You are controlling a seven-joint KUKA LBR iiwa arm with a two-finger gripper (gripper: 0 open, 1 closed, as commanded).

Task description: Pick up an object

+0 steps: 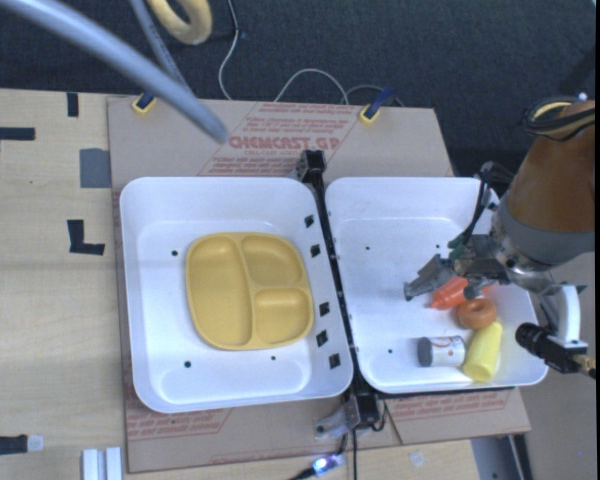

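- Orange carrot-shaped toy (447, 293) lies in the right bin (380, 218), in its right half, right at the gripper (432, 280). Its long axis runs roughly left-right with a slight tilt; which end is the tip cannot be told.
- Just beside it toward the near-right: a brown doughnut (477, 313), and below that a yellow bottle (484, 351) angled up-right to down-left. A small white tube with a dark cap (440, 349) lies left of the bottle, long axis left-right, cap to the left.
- These four crowd the right bin's near-right corner, close to the near wall. The bin's left and far parts are bare floor, open for moving.
- Left bin (140, 268) holds a yellow divided plate (248, 290) near its middle, with bare margin all round.
- Arm (550, 198) enters from the right, wrist over the right bin's right edge, dark fingers reaching leftward and down.
- Whether the fingers are spread or pinching the carrot toy cannot be told; the tips are too dark and small.
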